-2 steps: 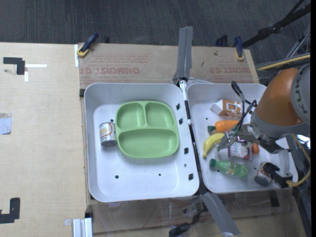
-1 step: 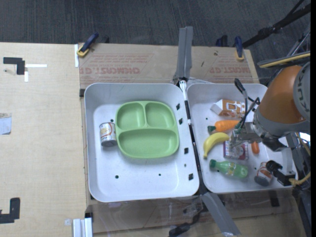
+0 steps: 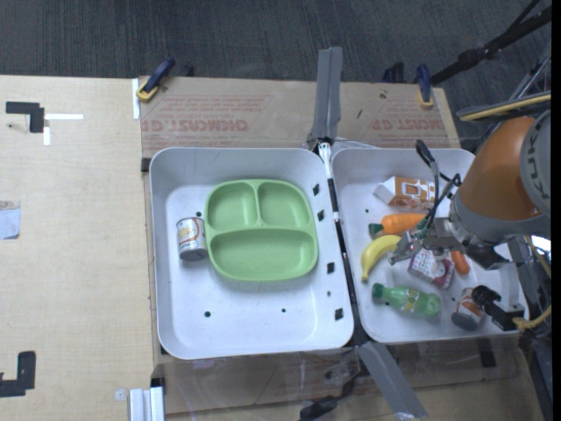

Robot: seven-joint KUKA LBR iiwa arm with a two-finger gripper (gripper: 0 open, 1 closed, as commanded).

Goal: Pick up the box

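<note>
The box [image 3: 407,191] is a small orange and white carton lying flat near the back of the right bin [image 3: 359,314]. My gripper [image 3: 415,247] hangs low in that bin's middle, in front of the box and apart from it. It sits just past an orange carrot [image 3: 402,223] and over a red and white packet [image 3: 431,268]. The arm's grey wrist and orange band [image 3: 504,178] hide the bin's right side.
A yellow banana [image 3: 378,255], a green bottle [image 3: 408,300] and a small can [image 3: 467,312] lie around the gripper in the right bin. The left bin [image 3: 166,235] holds a green divided plate [image 3: 261,230] and a tin [image 3: 190,238].
</note>
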